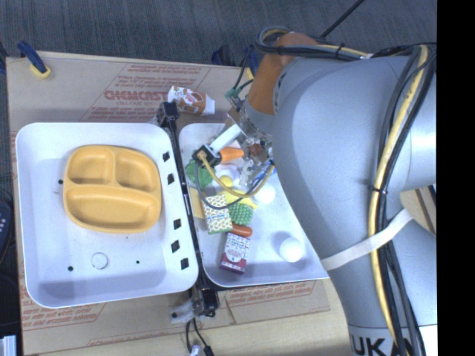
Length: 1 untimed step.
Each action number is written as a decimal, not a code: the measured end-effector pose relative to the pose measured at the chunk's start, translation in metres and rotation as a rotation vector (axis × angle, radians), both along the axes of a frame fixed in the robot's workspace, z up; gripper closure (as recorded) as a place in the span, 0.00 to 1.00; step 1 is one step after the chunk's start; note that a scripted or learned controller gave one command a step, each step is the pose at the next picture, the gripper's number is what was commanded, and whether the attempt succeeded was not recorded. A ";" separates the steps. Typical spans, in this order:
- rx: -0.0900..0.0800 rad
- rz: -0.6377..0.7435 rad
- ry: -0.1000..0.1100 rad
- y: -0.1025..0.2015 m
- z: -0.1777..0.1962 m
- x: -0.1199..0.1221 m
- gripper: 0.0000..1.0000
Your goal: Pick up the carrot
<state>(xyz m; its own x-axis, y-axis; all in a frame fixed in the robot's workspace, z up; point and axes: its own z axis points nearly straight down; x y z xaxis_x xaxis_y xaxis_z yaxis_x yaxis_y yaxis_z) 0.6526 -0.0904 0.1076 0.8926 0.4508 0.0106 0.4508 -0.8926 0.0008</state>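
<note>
Closest to the lens, grey arm (349, 162), reaching in from the right across much of the right bin (315, 271). Hand (252, 158) low over the upper part of that bin, deep in clutter; wide or narrow, cannot tell from this angle. Just left of it, carrot (231, 154): short orange stub, lying roughly flat, partly hidden by wrist parts, perhaps touching the hand. Not seen clasped.

Judged by its look a plastic toy: light, stiff, smooth-skinned, so apt to slip or roll out of a pinch. No fear of breaking it. Best taken across the middle of the body, squeezing the narrow way, never by the tapered tip.

Tight quarters, though. Green leafy piece (197, 175) down to the left, near enough to be caught along with it. Further down the same bin, checked packet (215, 217), red and white carton (234, 252) and white ball (291, 249), all clear of the grasp. Over in the left bin (22, 199), yellow divided plate (111, 188), well apart and no hindrance.
</note>
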 end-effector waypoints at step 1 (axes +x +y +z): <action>-0.001 -0.258 0.005 -0.004 -0.010 -0.018 0.00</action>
<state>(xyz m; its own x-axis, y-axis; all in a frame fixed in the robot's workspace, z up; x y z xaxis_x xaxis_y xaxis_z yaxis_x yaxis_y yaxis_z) 0.6343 -0.0949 0.0979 0.9782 0.2078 0.0057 0.2078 -0.9782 -0.0003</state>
